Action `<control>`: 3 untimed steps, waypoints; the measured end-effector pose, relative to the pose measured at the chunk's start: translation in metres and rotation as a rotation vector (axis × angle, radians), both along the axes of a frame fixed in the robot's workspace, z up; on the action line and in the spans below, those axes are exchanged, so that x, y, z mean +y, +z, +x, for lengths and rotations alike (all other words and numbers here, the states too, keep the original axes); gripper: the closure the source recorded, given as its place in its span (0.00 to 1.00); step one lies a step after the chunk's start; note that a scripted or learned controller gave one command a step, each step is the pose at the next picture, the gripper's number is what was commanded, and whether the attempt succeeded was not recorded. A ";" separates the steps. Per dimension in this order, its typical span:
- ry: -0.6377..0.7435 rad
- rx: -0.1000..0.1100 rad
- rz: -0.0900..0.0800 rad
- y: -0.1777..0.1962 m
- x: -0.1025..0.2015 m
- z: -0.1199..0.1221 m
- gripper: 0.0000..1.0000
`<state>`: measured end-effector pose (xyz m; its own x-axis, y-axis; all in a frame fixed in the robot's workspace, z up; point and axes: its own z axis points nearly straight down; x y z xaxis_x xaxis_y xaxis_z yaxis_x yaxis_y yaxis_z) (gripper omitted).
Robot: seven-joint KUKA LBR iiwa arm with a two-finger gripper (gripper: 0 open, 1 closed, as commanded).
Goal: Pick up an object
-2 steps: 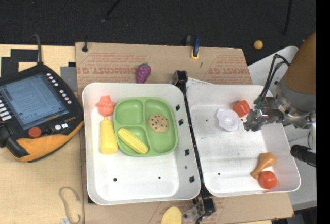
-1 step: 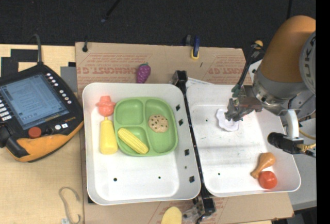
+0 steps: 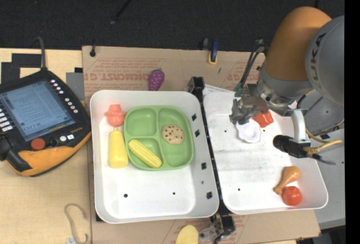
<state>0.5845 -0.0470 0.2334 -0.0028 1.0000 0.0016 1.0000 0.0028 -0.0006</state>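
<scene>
Right of centre, over the right bin [image 3: 264, 203], the tool [image 3: 246, 115] hangs low above a white round object [image 3: 249, 134] with an orange-red piece [image 3: 263, 120] just beside it; whether the tool is apart or together cannot be told. Lower right in that bin lie a toy drumstick [image 3: 287, 178] and a red tomato [image 3: 292, 196], touching. At centre left, the left bin [image 3: 146, 203] holds a green divided plate [image 3: 159, 137] carrying a cookie [image 3: 172, 134] and corn [image 3: 145, 153], with a yellow bottle [image 3: 117, 148] and a pink toy [image 3: 115, 116] beside it. On the tabletop [image 3: 39, 203] at far left sits a control pendant [image 3: 39, 116].
</scene>
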 end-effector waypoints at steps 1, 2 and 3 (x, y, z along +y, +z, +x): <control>0.001 0.001 0.000 0.003 0.051 0.011 1.00; -0.003 0.004 -0.002 -0.017 0.044 0.014 1.00; -0.004 0.003 -0.002 -0.016 0.045 0.014 1.00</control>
